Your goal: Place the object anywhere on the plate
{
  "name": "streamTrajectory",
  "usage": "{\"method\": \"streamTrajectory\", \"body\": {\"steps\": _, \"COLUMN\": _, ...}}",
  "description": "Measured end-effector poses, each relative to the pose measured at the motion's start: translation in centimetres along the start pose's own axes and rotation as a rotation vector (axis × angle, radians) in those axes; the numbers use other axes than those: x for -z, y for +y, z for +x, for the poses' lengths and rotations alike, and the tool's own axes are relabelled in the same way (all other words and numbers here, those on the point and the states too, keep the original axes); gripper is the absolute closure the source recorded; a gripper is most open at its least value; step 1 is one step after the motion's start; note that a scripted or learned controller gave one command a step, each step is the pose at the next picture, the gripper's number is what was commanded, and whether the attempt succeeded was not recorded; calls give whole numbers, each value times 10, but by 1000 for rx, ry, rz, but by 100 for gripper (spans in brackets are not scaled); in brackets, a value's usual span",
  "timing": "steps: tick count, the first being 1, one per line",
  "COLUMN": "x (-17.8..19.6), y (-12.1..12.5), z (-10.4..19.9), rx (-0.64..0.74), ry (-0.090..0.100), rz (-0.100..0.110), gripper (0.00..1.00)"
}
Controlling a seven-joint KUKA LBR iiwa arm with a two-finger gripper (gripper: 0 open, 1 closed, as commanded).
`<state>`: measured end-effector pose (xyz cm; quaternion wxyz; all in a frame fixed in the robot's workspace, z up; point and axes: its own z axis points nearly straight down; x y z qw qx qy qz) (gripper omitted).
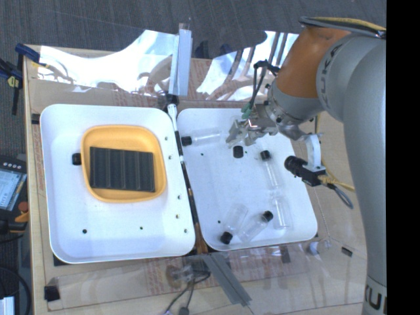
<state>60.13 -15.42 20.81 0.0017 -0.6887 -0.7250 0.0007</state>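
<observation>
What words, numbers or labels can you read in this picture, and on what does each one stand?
"KU": the start of a word cut off by the frame's edge, on the grey arm at bottom right.
The small screen at the left edge shows marks too small to read.
Nothing readable on the bins, the yellow plate or the clear tubes.

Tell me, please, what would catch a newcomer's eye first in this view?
The yellow plate with its dark ribbed insert stands out in the left bin. Next comes the grey arm with its orange band, reaching in from the right so that its gripper hangs over the upper part of the right bin. Several clear vials with black caps lie scattered in that bin.
</observation>
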Motion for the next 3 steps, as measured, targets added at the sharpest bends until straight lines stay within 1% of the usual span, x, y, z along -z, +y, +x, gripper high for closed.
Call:
{"method": "streamTrajectory", "body": {"steps": 1, "x": 0, "y": 0, "z": 0, "rx": 0, "ry": 0, "rz": 0, "gripper": 0}}
{"method": "streamTrajectory", "body": {"steps": 2, "x": -16, "y": 15, "z": 86, "rx": 289, "ry": -1, "rz": 1, "gripper": 0}}
{"method": "streamTrajectory", "body": {"steps": 3, "x": -16, "y": 58, "z": 159, "rx": 341, "ry": -1, "rz": -2, "gripper": 0}}
